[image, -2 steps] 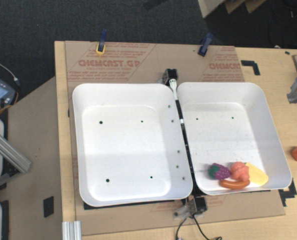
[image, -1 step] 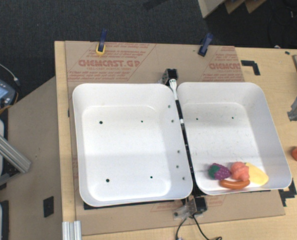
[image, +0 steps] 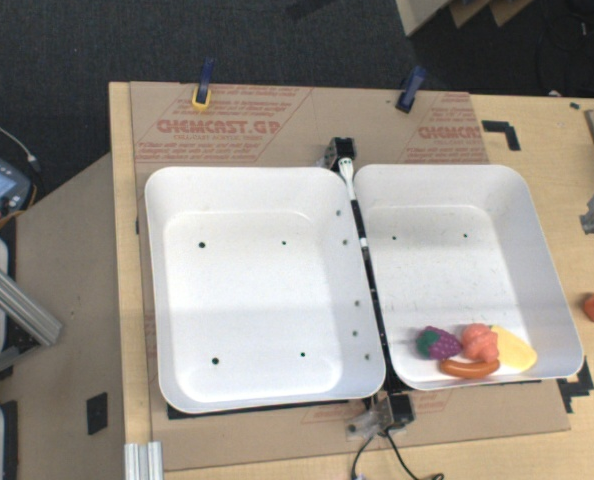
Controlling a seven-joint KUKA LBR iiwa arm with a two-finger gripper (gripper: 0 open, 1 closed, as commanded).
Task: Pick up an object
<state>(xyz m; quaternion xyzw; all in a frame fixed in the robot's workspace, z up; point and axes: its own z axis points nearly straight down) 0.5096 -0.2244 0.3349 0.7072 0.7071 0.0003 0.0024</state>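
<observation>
Right bin (image: 537,238): toys lying clustered at near corner | purple grapes (image: 439,343), pink toy (image: 480,342), yellow piece (image: 518,352), orange sausage (image: 469,368) touching | left bin (image: 167,268) sitting beside | fingers: cannot tell

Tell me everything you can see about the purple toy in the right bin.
The purple toy looks like a small plastic bunch of grapes, bumpy and glossy, with a hint of green at one end. It lies on the floor of the right bin, near its front edge. To its right is a pink-orange toy, close or touching, and a red-orange sausage-shaped piece lies just in front.
</observation>
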